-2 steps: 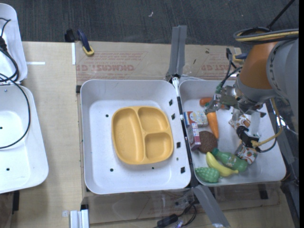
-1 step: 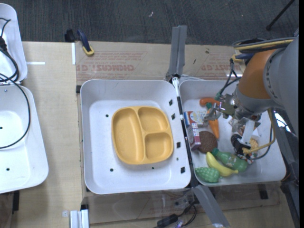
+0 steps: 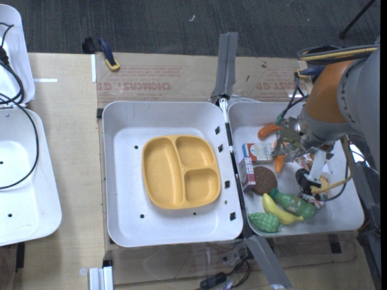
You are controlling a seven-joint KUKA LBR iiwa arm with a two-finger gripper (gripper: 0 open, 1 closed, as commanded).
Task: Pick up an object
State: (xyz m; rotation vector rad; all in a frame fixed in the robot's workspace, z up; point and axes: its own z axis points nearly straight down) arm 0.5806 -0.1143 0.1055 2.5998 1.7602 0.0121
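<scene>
Left bin, centre frame: one yellow divided plate, three compartments, nothing in them. Right bin, right of frame: orange carrot at top, small carton below it, brown round item beside a dark box, banana, green bottle, and a bumpy green item at the bottom. Gripper sits low in the right bin near the carton and carrot; finger state can't be made out, nothing visibly held. Bins rest on a tan cardboard-covered bench. Dark carpet across the top. White tub with black cable at left edge.
</scene>
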